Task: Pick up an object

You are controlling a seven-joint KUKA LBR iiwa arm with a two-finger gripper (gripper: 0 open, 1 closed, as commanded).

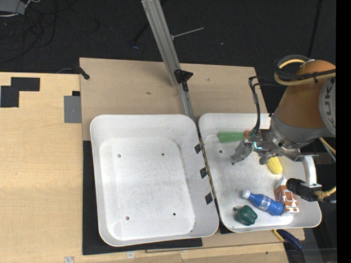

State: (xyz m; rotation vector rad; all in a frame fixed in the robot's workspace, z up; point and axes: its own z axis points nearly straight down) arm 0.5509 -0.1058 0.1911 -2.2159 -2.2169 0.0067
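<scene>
Well, yellow object [275,165] lay in right bin [312,219], just beside the tool [241,153] | blue bottle [265,203], green object [245,215] sat nearer the front, untouched | tool low over the bin, nothing visibly between its fingers; open or closed, couldn't tell | progress: nothing lifted, grasp and raise remained

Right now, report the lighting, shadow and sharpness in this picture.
Camera view: even, soft light on both white bins; dark floor beyond the bench; faint shadows under the blue bottle and green object; gripper slightly soft; no strong glare.
</scene>
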